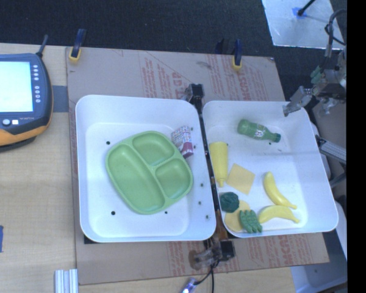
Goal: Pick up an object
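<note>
The claw [293, 107] hangs over the right bin's [320, 163] far corner; I cannot tell its state. Nothing is picked yet. That bin holds a green bottle [258, 130], yellow bottle [219, 161], cheese [240, 178], two bananas [279, 201] and broccoli [251, 221]. The left bin [88, 163] holds a green plate [149, 171] and a can [183, 140].

Before you: two white bins [85, 163], one green plate [149, 172], two bananas [277, 191], one green bottle [257, 130].

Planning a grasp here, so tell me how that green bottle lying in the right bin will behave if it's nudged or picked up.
The green bottle lies on its side, so a nudge would probably roll it. It looks like smooth toy plastic: likely light, stiff, and somewhat slippery.
</note>
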{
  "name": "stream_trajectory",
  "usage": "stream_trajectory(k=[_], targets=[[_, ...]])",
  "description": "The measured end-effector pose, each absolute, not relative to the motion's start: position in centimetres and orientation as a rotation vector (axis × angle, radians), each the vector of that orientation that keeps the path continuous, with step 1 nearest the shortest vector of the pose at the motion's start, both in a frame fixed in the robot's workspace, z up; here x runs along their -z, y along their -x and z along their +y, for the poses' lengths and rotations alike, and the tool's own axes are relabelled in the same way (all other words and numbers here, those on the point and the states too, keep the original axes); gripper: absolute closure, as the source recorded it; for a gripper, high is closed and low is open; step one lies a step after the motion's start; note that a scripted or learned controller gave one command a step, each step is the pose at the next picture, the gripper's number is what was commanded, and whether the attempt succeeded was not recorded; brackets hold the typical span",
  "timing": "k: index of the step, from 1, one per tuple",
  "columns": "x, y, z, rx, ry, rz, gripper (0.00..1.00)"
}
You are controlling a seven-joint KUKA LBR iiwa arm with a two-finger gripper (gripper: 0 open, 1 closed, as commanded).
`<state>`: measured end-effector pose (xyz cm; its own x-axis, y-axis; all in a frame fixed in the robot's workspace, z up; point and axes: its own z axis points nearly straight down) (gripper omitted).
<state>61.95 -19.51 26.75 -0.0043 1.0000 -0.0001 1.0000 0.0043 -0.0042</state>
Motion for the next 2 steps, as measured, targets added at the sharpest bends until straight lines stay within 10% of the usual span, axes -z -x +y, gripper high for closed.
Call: stream_trajectory(k=[1,2], targets=[[-11.2,-58.9,-14.3,-0.008,2.210,-2.224,0.00],[-20.7,-52.6,-15.5,-0.002,2.218,-2.224,0.00]])
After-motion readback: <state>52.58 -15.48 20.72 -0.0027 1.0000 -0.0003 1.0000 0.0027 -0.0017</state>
